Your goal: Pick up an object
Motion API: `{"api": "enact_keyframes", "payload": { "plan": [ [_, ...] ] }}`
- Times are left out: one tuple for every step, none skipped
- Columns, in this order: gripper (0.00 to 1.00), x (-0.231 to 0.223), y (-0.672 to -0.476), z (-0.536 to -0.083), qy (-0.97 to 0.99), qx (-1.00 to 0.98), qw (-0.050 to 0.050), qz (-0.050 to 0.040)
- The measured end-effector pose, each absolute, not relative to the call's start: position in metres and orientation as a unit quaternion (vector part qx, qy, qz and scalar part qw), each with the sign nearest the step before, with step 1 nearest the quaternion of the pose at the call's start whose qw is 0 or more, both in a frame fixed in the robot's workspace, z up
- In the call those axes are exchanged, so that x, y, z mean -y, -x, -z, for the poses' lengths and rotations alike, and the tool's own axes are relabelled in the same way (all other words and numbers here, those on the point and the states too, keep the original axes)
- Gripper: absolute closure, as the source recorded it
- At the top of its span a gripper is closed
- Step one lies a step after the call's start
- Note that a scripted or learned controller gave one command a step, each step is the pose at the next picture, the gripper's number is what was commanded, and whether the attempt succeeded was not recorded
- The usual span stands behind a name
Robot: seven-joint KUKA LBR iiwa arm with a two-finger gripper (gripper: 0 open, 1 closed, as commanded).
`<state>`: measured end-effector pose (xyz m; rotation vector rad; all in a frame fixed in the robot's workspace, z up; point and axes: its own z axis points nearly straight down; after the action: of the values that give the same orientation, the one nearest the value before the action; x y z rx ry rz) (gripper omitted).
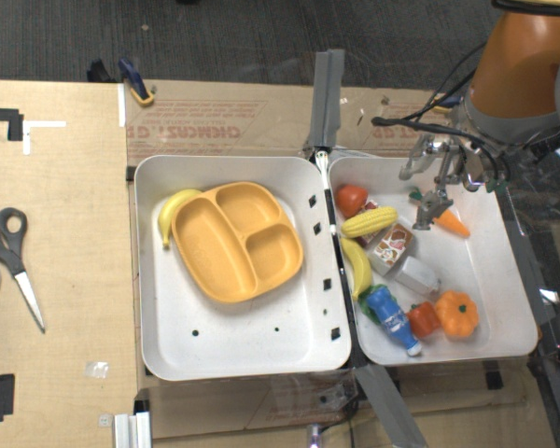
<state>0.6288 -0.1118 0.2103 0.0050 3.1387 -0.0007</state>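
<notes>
My gripper (424, 205) hangs over the upper middle of the right bin (504, 278), under the orange wrist band. Its two fingers stand apart, so it is open with nothing between them. An orange carrot (452, 223) lies on the bin floor, its left end touching the right fingertip (430, 215). Just left of the gripper are a yellow corn cob (369, 221) and a red tomato (352, 199). Below them sit a small printed box (392, 246), a grey block (413, 273), a banana (358, 267), a blue bottle (390, 315), a small red item (423, 319) and an orange pumpkin (457, 314).
The left bin (233, 357) holds a yellow divided plate (238, 241) with a second banana (173, 213) tucked at its left side. Scissors (14, 259) lie on the wooden bench at far left. A raised divider (331, 250) separates the bins.
</notes>
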Motion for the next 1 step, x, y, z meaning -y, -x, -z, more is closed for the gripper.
{"api": "enact_keyframes", "payload": {
  "plan": [
    [0.0, 0.1009, -0.561, -0.0924, -0.074, -0.997, 0.002, -0.0001]
  ]
}}
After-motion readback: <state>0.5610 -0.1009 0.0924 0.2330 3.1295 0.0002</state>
